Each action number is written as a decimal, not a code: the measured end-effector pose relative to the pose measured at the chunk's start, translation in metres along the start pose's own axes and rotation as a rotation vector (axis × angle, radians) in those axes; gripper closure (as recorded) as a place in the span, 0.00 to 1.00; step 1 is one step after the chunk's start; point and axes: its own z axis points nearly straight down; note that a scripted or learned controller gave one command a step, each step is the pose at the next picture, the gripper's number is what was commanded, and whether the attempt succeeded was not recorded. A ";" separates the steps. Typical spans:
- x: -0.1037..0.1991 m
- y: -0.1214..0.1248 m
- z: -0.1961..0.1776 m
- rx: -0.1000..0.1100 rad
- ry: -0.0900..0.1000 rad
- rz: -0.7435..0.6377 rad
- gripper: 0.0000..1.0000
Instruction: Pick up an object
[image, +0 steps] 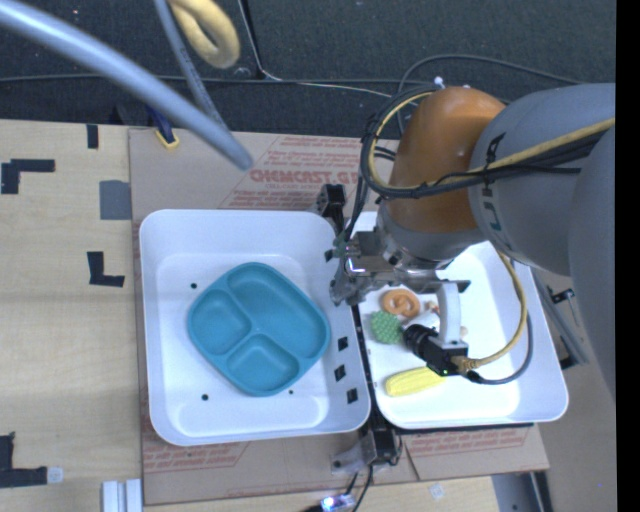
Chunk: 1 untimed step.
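The right bin holds a yellow corn-like piece, a green leafy toy and an orange-tan ring-shaped piece. My gripper hangs low over the right bin's left side, just above the ring-shaped piece and the green toy. The big orange wrist band and grey arm cover most of the bin's upper part. In the left bin lies a blue three-compartment plate.
A black cable with a connector loops over the right bin beside the yellow piece. The divider between the bins carries black clips. A grey pole crosses the upper left above the cardboard-covered bench.
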 end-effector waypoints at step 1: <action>0.046 -0.014 0.019 0.002 -0.001 0.002 1.00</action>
